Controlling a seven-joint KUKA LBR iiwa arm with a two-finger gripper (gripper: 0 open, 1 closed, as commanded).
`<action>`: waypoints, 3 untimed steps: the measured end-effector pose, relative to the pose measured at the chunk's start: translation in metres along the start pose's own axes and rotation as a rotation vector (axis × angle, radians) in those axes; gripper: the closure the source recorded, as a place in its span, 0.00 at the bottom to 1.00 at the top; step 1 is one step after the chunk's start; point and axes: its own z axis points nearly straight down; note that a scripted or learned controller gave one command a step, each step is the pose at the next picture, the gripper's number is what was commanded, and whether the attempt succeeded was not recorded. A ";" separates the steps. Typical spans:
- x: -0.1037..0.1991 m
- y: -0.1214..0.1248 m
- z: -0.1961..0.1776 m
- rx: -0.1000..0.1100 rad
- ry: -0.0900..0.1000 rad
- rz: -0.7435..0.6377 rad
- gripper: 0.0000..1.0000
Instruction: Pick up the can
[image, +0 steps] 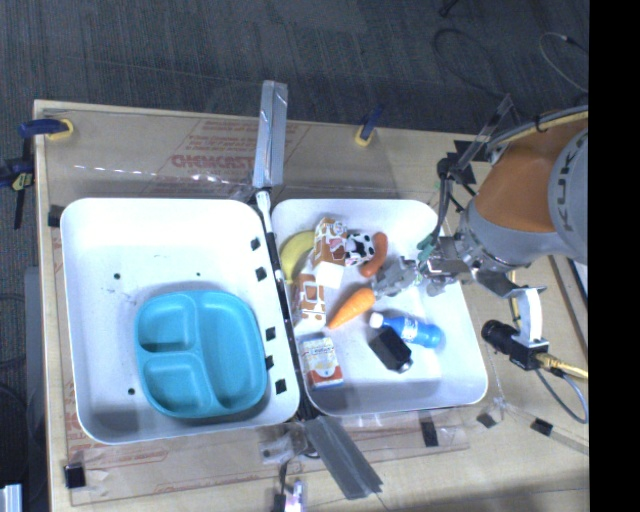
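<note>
A: What sat in the left bin?
B: A blue tray.
A: And the right bin?
B: Can at its front-left; carrot, banana, bottle, cartons. Gripper hovered above; jaws, couldn't tell.

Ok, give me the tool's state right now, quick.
Tool: over the right bin, beside the carrot; open or shut cannot be told, and nothing is visibly held.
</note>
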 end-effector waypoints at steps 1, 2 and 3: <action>-0.012 0.004 0.024 0.003 0.002 0.151 0.00; -0.001 0.051 0.031 -0.001 0.000 0.162 0.00; -0.004 0.038 0.021 0.003 0.001 0.227 0.00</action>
